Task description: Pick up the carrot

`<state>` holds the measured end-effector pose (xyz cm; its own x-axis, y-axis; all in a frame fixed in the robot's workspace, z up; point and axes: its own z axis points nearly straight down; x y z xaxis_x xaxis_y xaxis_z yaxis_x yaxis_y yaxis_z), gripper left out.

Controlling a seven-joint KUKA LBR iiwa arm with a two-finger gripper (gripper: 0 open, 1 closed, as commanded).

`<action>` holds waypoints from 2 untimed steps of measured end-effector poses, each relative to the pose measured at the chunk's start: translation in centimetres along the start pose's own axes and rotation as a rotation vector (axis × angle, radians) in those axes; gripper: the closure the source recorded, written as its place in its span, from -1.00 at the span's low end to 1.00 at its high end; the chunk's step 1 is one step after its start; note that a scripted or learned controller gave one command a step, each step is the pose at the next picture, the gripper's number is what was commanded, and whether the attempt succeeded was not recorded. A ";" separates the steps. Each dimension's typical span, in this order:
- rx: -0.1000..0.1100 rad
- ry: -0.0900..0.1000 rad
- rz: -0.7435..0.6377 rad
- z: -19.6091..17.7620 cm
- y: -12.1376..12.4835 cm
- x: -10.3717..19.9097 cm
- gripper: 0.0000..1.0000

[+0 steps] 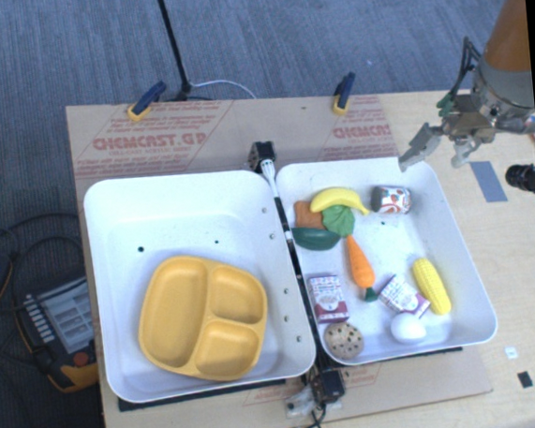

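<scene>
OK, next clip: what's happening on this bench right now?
A grey arm's two-finger gripper hangs open above the top right corner of the right white bin, holding nothing. The orange toy carrot it is meant to pick up lies untouched mid-bin among other toy food, below a yellow banana. The left white bin holds a yellow divided plate.

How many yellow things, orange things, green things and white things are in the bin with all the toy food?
Yellow: 2, the banana and the corn
Orange: 1, the carrot
Green: 2, the leafy piece and the dark green piece
White: 1, the egg
Total: 6
</scene>
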<state>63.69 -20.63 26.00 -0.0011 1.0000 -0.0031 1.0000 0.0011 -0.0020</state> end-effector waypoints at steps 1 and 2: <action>0.005 0.005 -0.436 13.8 -1.8 1.8 -1.00; -0.011 -0.006 -0.455 17.0 -6.9 7.3 -1.00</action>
<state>56.73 -13.38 9.01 -0.4402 0.8978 -0.0103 0.8978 0.4403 0.0057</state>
